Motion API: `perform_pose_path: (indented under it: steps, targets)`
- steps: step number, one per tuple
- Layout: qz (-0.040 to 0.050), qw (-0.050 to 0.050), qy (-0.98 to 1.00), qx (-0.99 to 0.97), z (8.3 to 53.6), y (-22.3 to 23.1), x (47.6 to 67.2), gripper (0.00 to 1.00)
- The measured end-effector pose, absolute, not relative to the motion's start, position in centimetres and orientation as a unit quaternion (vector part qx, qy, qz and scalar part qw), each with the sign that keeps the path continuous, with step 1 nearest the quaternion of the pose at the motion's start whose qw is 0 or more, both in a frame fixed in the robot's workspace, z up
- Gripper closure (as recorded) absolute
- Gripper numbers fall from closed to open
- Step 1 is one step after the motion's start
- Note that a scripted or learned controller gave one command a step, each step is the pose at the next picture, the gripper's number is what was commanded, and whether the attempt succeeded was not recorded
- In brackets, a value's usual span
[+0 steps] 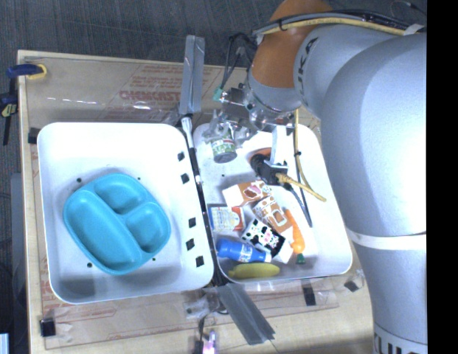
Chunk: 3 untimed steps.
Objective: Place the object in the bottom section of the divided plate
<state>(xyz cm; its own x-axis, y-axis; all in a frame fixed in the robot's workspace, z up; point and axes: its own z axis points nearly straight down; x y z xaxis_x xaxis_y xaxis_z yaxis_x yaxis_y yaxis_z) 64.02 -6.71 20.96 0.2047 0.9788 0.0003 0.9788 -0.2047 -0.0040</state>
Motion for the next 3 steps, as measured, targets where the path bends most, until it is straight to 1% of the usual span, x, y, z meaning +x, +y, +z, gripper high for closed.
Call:
perform_pose_path:
  steps: [1, 2, 3]
  targets:
    - [0.0024, 0.002, -0.679, -0.734, 19.0, -0.4, 60.8, 1.0]
    - [0.0021, 0.002, -0.746, -0.666, 19.1, 6.3, 56.2, 1.0]
    - [0.0019, 0.002, -0.756, -0.654, 17.5, 12.0, 54.0, 1.0]
